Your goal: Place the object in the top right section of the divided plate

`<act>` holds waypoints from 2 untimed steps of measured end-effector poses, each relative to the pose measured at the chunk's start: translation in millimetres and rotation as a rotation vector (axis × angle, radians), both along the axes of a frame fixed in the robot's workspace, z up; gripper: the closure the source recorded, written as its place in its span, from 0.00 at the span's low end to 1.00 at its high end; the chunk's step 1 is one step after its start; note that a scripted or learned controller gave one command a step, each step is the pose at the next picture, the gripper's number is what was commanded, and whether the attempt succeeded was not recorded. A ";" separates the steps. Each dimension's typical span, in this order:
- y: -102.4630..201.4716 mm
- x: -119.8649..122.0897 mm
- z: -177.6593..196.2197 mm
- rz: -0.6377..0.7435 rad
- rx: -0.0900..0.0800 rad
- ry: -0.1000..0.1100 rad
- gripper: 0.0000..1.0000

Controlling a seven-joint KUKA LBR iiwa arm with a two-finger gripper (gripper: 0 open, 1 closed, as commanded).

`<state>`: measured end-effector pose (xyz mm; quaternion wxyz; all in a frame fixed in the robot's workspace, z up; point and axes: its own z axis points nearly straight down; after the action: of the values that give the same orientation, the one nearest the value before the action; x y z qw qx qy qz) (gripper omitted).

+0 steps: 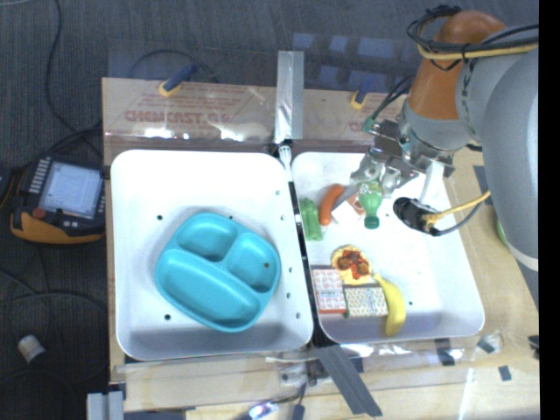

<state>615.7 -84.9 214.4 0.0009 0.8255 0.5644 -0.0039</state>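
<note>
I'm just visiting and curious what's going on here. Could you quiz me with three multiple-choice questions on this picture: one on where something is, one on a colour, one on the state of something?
1. Where is the divided plate?
A. left bin
B. right bin
C. on the floor

2. What colour is the plate?
A. red
B. blue
C. yellow

3. What lies in the plate's sections?
A. a banana
B. a carrot
C. nothing

Answers:
1 A: the plate sits in the left bin.
2 B: it is light blue all over.
3 C: the banana and the orange carrot-like toy lie in the right bin, where the gripper hangs.
</note>
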 end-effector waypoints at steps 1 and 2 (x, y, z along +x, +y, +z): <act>-17.1 10.4 154.3 0.146 0.003 -0.002 1.00; -108.3 -29.5 -35.2 0.261 0.006 0.001 1.00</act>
<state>586.2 -193.2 179.1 -0.0011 0.7452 0.6668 -0.0025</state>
